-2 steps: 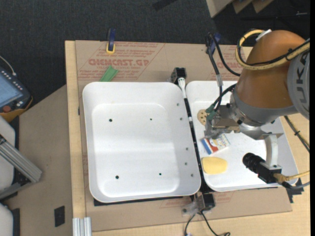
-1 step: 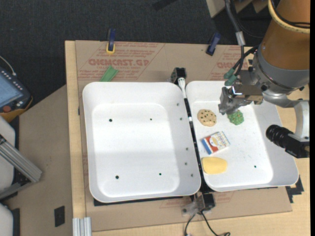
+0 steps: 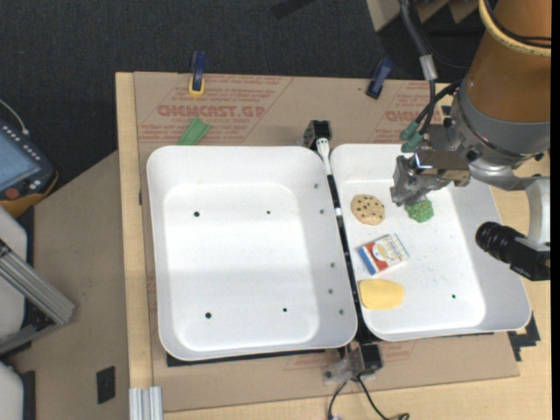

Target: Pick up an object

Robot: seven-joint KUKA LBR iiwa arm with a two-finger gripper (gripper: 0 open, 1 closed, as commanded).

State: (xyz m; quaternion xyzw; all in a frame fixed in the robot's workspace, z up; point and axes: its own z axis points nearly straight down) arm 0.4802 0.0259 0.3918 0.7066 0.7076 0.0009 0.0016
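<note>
Green block (image 3: 422, 210) sits right under the gripper (image 3: 409, 194) near the right bin's (image 3: 499, 318) back edge, can't tell its grip state.

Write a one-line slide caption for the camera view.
Grey KUKA arm's gripper hovers over right white bin by a small green object, round chip cookie, red-blue-white packet and yellow lump.

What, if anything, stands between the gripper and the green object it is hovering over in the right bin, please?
Nothing visible does. The gripper hangs directly over the green object in the right bin, partly covering it from this view. The cookie lies to the side, apart, and the small box and yellow piece lie nearer the camera.
</note>
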